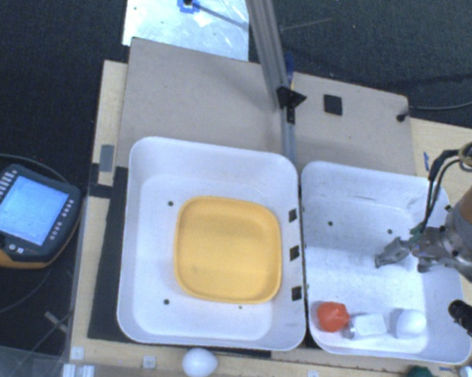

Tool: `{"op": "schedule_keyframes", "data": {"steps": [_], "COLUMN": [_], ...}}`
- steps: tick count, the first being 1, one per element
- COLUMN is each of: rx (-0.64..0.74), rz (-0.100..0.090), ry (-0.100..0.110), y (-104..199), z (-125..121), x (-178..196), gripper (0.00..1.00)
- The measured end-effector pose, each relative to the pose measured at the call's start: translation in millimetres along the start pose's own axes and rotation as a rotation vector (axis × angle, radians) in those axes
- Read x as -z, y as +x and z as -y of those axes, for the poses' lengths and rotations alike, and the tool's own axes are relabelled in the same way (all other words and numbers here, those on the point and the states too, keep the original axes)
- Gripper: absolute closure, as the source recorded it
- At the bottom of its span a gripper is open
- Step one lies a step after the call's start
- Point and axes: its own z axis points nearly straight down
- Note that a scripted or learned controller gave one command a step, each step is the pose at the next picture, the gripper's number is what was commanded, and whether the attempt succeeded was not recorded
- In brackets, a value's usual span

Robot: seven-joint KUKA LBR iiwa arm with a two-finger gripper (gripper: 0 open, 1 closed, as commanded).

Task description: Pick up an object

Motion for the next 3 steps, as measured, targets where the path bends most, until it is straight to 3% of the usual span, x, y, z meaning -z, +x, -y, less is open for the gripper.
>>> {"op": "schedule_keyframes", "data": {"steps": [1, 3], "rx": [0.0, 0.001], "rz": [0.002, 0.003], "ry": [-0.006, -0.01], "y": [-1, 9], "z": [-2, -1], "x": [13, 120], "gripper": [1.0, 1.0]}}
